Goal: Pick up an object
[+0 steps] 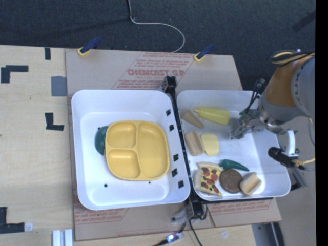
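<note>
Toy food pieces lie scattered in the right white bin [266, 160], none of them lifted. A yellow corn cob [211, 116] lies near the bin's far wall, pointing toward the gripper [240, 128], which sits low in the bin just right of the cob's end. Whether the gripper's fingers are apart or together cannot be told; they show only as a dark cluster, and nothing is seen between them.

Left of the cob lies a tan cone-shaped piece [192, 118]. Nearer the camera, a tan bread stick [193, 143] and a pale yellow block [210, 144] rest side by side, touching or nearly so. Along the bin's near edge sit a pizza slice [209, 178], a brown round patty [230, 180] and a bread roll [250, 183], close together in a row. A green chili pepper [234, 164] lies just behind the patty.

The grey arm with its orange band [285, 88] reaches in from the right over the bin's far right corner.

In the left white bin [84, 137], a yellow divided plate [137, 149] rests near the middle, partly covering a dark green object [100, 140] at its left edge. Both bins stand on a cardboard sheet [148, 70] held by clips.
</note>
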